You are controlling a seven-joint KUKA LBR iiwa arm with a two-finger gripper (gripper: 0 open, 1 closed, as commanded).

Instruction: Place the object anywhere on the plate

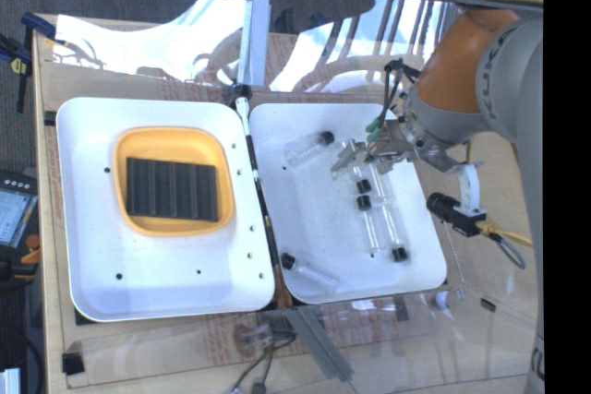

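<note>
Two white bins sit side by side on the tabletop [388, 355]. The left bin [83, 244] holds the yellow plate [171, 148] with a dark ribbed insert, flat and ready to receive something. Several clear vials [380, 221] with black caps lie scattered in the right bin [323, 226]. The gripper [362, 157] hangs low over them, near one vial; whether it grips anything cannot be told.

Wooden bench [138, 355] with two white bins [92, 244] [314, 226] side by side.
</note>
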